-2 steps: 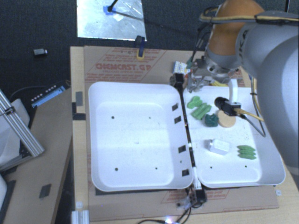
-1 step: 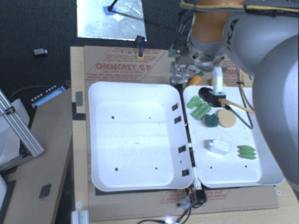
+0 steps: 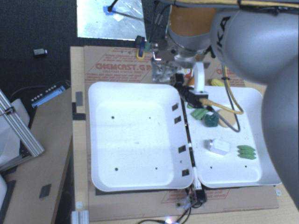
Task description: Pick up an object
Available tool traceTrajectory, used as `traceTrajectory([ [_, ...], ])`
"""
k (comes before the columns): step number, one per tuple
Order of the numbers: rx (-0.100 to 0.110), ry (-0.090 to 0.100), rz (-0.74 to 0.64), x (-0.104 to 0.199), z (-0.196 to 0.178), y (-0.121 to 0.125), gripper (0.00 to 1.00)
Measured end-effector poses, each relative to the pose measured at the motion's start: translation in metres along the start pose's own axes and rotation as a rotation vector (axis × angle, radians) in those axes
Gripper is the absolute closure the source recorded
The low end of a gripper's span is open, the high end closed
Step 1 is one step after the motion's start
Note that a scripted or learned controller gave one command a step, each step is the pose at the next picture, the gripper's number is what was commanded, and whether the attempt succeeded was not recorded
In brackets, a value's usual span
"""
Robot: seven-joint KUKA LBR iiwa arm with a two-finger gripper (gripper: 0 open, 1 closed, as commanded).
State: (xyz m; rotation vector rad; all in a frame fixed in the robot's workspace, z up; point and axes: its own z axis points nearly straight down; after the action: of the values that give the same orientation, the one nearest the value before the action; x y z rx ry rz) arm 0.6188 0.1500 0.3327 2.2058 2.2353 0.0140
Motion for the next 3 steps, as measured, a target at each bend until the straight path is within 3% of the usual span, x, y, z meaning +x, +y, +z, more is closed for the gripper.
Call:
traceTrajectory([
  [1,0.000,-0.002,0.005,0.051,-0.014,0.052,1.00],
  [2,0.003,-0.003,0.006,0.086,-0.037,0.051,1.00],
  [3,0.010,-0.004,0.005,0.087,-0.029,-0.053,1.00],
])
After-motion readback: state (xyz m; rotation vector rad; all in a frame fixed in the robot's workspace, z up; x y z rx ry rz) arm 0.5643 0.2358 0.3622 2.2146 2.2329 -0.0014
